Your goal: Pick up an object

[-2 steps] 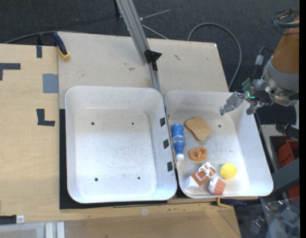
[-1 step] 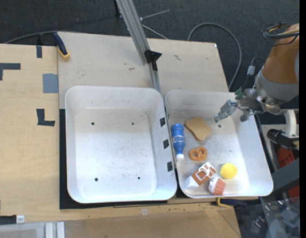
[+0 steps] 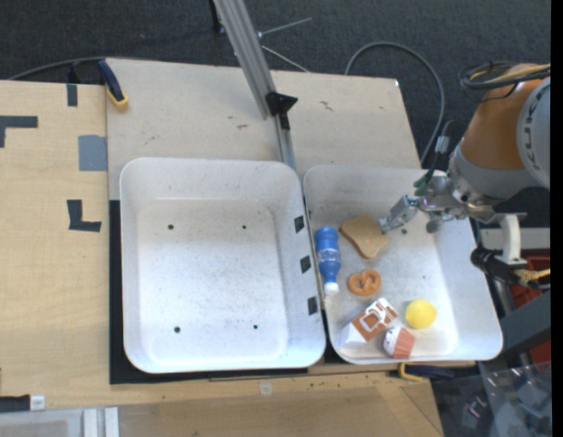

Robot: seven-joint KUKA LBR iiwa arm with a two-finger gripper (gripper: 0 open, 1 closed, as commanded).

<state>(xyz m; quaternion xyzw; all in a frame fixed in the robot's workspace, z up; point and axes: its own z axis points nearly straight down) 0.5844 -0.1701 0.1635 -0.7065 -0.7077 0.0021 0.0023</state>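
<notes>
Now I would lower the two-finger gripper (image 3: 397, 218), its fingers spread and holding nothing, straight over the tan bread-shaped slice (image 3: 363, 236) just left of it in the right white bin (image 3: 464, 335) before closing.

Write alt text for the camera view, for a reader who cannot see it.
A grey and orange robot arm reaches from the right, its gripper above a tan bread slice in the right bin. That bin also holds a blue bottle, a pretzel, a yellow ball and small orange and white items.
</notes>
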